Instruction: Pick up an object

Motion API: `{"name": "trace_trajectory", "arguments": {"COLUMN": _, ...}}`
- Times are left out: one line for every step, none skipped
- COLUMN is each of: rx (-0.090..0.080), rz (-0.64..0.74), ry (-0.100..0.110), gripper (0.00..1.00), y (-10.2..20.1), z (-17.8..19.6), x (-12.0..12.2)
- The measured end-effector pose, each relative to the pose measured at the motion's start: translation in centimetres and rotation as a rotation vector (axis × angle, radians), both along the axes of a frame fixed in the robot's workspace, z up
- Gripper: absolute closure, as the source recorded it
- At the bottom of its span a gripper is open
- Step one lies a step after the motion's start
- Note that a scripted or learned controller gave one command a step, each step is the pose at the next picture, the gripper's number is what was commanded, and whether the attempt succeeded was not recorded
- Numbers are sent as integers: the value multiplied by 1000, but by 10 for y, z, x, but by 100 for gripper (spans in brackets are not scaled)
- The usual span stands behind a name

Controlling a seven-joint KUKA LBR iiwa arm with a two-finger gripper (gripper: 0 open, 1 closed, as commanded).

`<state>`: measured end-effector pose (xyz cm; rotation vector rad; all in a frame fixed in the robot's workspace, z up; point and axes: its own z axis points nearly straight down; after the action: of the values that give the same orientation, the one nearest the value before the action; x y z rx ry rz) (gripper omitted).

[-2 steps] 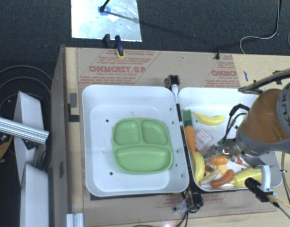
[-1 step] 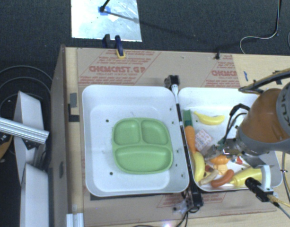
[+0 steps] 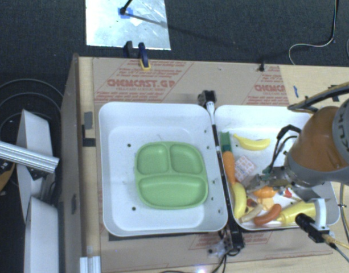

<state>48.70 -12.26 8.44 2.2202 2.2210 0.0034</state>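
Grey jaws sit low in the right bin (image 3: 265,118), over an orange piece (image 3: 264,192) and beside a pink packet (image 3: 244,165); their width cannot be told. A sausage (image 3: 267,215), banana (image 3: 238,198) and carrot (image 3: 228,166) lie close around. The arm (image 3: 316,147) reaches in from the right, wrist bent downward. The left bin (image 3: 157,118) holds a green plate (image 3: 171,175).

The right bin (image 3: 265,118) was largely covered along its right side by the arm (image 3: 322,147), and the arm itself was cut off at the view's right edge. The gripper (image 3: 263,181) was sunk among the clutter, and an orange piece (image 3: 265,192) just beneath it was partly hidden. The print on a small pale packet (image 3: 245,165) was too small to be read. A dark green thing (image 3: 225,141) by the divider could not be identified.
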Motion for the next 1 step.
{"name": "trace_trajectory", "arguments": {"rx": 0, "rz": 0, "ry": -2, "gripper": 100, "y": 0, "z": 11, "x": 1}}
